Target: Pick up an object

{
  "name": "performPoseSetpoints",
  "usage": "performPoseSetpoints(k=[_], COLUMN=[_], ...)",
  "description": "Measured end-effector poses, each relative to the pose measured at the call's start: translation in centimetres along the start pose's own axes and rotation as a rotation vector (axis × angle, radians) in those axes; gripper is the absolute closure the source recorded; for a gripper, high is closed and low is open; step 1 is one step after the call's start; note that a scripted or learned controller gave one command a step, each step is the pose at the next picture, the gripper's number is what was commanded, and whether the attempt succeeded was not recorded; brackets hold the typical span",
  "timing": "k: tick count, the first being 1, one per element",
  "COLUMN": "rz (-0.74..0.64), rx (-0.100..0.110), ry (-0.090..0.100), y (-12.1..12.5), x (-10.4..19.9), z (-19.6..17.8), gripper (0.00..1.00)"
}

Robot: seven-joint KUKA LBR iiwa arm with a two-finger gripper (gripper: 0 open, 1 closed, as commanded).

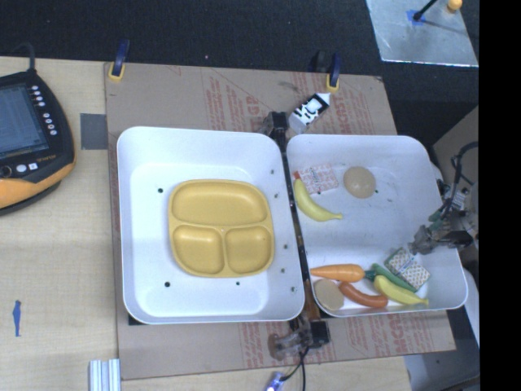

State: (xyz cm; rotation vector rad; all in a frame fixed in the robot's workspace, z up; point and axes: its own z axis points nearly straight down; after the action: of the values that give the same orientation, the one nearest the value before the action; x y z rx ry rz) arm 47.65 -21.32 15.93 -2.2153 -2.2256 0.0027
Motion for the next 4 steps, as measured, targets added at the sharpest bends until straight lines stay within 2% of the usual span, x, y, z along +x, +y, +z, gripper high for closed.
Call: performPoseSetpoints(k=[1, 3, 4], rz=[-0.004, -0.012, 0.002], rx=[0.002, 0.003, 0.0], ry=[0.002, -0.001, 0.0], y=[0.0, 0.2, -0.1], x=[9.6, 9.3, 0.0], z=[6.8, 4.8, 0.9], gripper=[1.0, 1.0, 1.0])
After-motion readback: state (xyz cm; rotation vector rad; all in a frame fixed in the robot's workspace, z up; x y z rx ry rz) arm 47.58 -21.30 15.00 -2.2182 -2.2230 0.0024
